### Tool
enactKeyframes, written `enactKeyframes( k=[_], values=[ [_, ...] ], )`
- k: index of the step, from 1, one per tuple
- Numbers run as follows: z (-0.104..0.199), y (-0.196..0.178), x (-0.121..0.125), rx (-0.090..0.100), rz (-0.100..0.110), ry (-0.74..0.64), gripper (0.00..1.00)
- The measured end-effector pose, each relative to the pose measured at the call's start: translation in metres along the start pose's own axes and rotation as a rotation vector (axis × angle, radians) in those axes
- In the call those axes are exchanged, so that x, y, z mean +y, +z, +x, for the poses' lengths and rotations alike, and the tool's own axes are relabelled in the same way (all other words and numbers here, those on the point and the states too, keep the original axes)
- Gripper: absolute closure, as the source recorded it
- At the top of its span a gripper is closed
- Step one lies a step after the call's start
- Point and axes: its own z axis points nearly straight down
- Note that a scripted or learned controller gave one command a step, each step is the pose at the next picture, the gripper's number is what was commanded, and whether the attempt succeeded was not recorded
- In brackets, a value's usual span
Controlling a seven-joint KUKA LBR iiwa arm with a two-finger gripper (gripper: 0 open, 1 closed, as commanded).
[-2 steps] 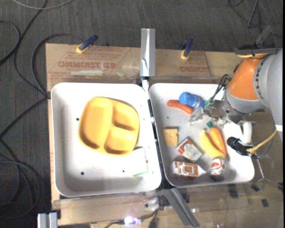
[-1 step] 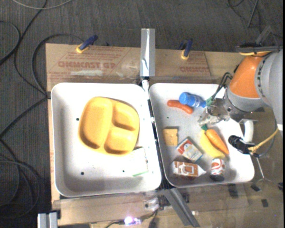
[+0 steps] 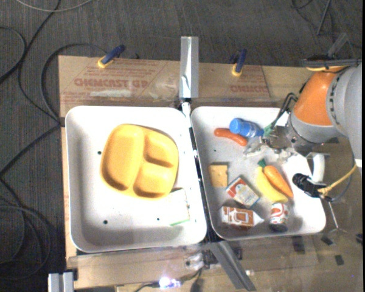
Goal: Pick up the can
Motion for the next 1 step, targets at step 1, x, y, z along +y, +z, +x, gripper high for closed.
enactKeyframes(
  k=[1],
  values=[
    [0.0525,0.0082,-0.0536,-0.002,-0.002,0.12,0.0]
  ],
)
